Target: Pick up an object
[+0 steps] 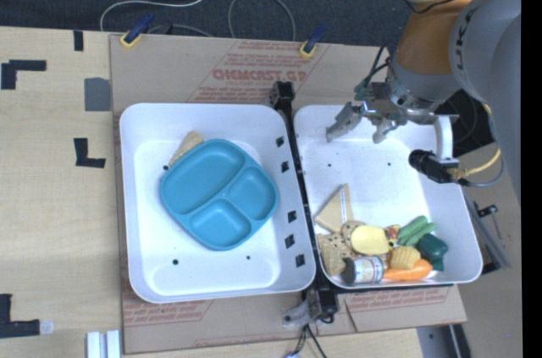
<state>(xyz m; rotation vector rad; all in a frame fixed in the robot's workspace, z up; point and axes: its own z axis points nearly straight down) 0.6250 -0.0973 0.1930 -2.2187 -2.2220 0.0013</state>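
Hovering Open Over the Right Bin

Hanging over the far part of the right bin [457, 204], my claw [364, 126] has its two fingers spread wide apart with nothing between them. From it, toward five o'clock, the objects lie heaped in the near corner: a tan wedge [334, 211], a yellow lemon-like piece [370, 239], a small can [367, 270], an orange carrot [408, 271] and green vegetables [420, 235]. Toward eight o'clock, in the left bin [144, 246], a blue divided plate [219, 193] rests partly over a tan piece [187, 146].
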